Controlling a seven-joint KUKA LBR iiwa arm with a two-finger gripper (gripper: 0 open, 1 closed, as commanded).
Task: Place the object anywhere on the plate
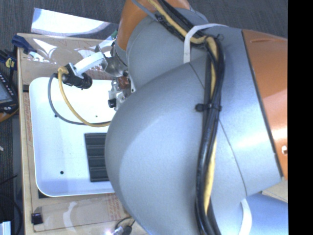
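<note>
Closest to lens, grey arm w/ orange band covers centre and right of frame. Black-and-yellow cable bundle runs along its casing, cinched by white tie. Below arm, at its upper-left edge, gripper hangs over white bin; open or closed, can't tell, arm hides most of it. Yellow hose loops from black connector over bin floor. Dark ribbed slab, likely the task object, lies flat on bin floor, right part hidden under arm. Farther back, crumpled clear wrap past bin's far rim.
</note>
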